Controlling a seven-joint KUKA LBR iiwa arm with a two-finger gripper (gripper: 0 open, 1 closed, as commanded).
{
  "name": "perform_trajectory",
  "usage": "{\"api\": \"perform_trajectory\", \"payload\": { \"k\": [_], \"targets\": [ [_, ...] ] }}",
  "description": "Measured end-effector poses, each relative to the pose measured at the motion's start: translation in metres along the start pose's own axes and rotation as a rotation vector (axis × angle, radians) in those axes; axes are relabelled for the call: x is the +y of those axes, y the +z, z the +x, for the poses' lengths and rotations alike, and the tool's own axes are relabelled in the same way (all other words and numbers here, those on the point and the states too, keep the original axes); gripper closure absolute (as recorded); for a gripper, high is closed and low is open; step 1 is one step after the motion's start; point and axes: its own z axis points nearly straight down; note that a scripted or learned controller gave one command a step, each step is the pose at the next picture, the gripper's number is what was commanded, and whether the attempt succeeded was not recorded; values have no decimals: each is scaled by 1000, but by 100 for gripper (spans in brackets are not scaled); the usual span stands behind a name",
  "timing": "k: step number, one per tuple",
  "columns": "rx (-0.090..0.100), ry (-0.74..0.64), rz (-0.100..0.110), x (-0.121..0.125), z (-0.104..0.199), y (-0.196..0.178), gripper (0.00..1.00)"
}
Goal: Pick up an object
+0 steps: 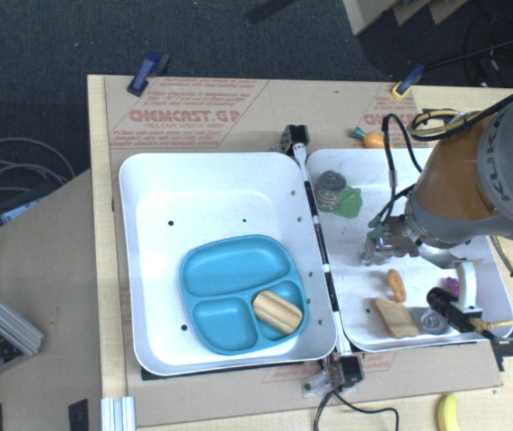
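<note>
Grey arm w/ orange band point(458, 182) comes in from view's right, over the right-hand white plastic bin point(355, 287). Pincer point(375, 248) hangs low over approx the middle of that bin, metal tip aimed toward view's left. Can't tell whether it is open or closed.

Objs in that bin:
- small orange oblong piece point(396, 285): smooth, rounded ends, lying flat, long axis running roughly near-to-far. Just below and right of the pincer in view, apart from it.
- flat tan rectangular block point(394, 318): matte, pale brown, slightly skewed, near the bin's front wall, just beside the orange piece. Can't tell if they touch.
- grey round can-like thing point(331, 186): at the far corner by the wall btwn the bins, w/ a green soft-looking lump point(352, 204) against it.
- small purple thing point(452, 287): partly hidden, shape unclear.

Left-hand white plastic bin point(202, 196) holds a blue three-compartment plastic tray point(238, 266). A tan short cylinder point(278, 311) lies on its side in the tray's near right compartment, set at a diagonal.

Both bins sit on a pale board surface point(184, 115) w/ red print.
</note>
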Motion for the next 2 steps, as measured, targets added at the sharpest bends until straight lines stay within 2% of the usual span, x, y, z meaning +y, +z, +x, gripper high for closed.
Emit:
{"api": "perform_trajectory", "payload": {
  "k": [1, 2],
  "targets": [
    [-3, -1, -2, 41, -28, -68, 100],
    [-2, -1, 1, 40, -28, -67, 0]
  ]
}}
